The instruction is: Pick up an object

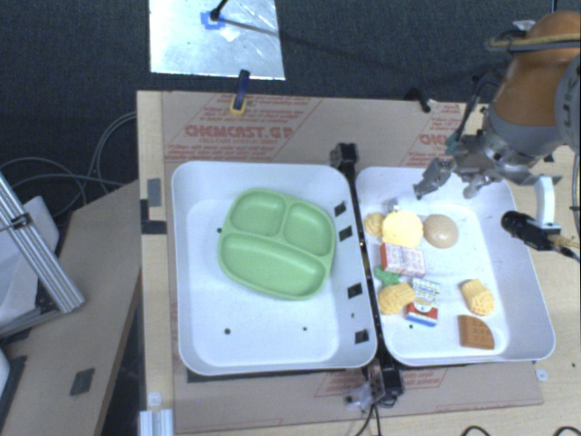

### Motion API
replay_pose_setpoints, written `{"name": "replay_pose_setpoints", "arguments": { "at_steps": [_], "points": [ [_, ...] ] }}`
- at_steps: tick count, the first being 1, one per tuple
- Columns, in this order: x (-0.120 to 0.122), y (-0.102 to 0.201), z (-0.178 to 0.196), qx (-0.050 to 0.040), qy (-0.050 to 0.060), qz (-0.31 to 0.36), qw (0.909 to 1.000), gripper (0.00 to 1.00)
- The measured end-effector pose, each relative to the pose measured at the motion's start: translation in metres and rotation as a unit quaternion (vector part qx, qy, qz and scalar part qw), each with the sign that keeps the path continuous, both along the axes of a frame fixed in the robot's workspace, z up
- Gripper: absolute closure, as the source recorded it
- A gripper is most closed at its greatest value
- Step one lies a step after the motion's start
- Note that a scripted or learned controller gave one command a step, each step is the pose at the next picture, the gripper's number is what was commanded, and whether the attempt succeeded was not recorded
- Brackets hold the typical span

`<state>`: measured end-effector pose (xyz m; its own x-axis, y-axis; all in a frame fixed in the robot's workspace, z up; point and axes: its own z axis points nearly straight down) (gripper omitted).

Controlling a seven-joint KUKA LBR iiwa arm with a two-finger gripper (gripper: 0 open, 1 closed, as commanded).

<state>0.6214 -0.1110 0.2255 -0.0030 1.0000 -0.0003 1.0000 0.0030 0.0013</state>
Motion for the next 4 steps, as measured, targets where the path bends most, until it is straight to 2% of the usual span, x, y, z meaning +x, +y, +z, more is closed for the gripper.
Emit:
{"name": "replay_pose_setpoints", "arguments": {
  "at_steps": [1, 3, 4],
  "points": [
    [-0.006, 0.004, -0.044, 0.0002, 0.001, -0.001, 1.0, 0.0],
    [-0.002, 0.008, -0.137, 0.0004, 0.002, -0.001, 1.0, 0.0],
    [-0.001, 0.008, -0.124, 0.0001, -0.001, -0.001, 1.0, 1.0]
  ]
}}
